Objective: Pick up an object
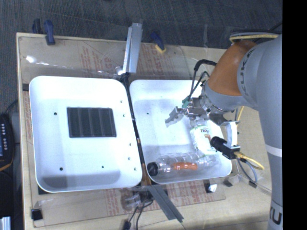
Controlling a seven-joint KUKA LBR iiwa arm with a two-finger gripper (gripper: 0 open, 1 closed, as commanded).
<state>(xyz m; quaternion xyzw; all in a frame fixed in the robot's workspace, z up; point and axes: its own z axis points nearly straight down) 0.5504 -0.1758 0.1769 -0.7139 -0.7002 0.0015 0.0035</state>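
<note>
Along the right bin's (144, 99) near wall, a clear bottle (184, 165), seemingly orange-labelled.

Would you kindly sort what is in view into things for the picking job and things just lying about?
For the job: gripper; clear bottle; white bottle; right bin.
Lying about: left bin; dark panel; blue clamps.

Both bins (48, 99) look like smooth white plastic with a soft sheen. The bottle (184, 164) is clear, glossy plastic. The surface (76, 56) seems matt brown board with red print. The arm (259, 75) has smooth grey and orange shells.
</note>
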